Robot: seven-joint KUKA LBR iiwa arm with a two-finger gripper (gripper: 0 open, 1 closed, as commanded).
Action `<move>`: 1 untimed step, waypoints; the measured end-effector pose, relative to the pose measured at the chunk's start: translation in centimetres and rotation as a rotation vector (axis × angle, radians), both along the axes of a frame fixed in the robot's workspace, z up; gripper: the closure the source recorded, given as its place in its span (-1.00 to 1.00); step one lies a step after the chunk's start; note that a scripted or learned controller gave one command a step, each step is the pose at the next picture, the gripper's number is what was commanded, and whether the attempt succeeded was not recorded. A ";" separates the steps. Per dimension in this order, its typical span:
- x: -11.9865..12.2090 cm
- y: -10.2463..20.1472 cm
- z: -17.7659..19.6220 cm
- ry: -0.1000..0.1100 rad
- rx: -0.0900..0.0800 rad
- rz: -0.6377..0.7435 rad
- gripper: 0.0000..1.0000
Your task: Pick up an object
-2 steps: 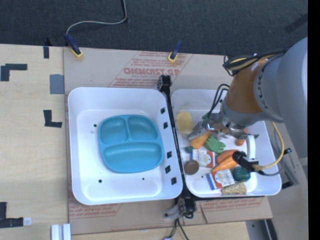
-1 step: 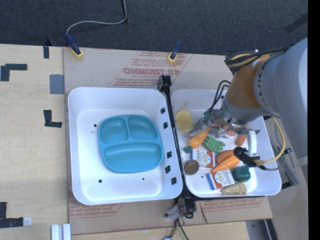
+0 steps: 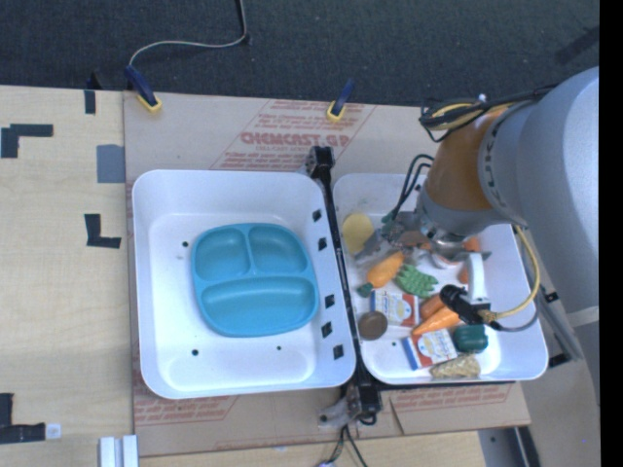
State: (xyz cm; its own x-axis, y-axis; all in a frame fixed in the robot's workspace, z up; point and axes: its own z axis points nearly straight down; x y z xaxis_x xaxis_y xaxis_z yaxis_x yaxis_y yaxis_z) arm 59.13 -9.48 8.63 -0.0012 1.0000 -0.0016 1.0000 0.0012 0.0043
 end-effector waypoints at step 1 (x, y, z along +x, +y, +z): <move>-1.9 -0.3 0.0 -0.002 0.000 0.000 -1.00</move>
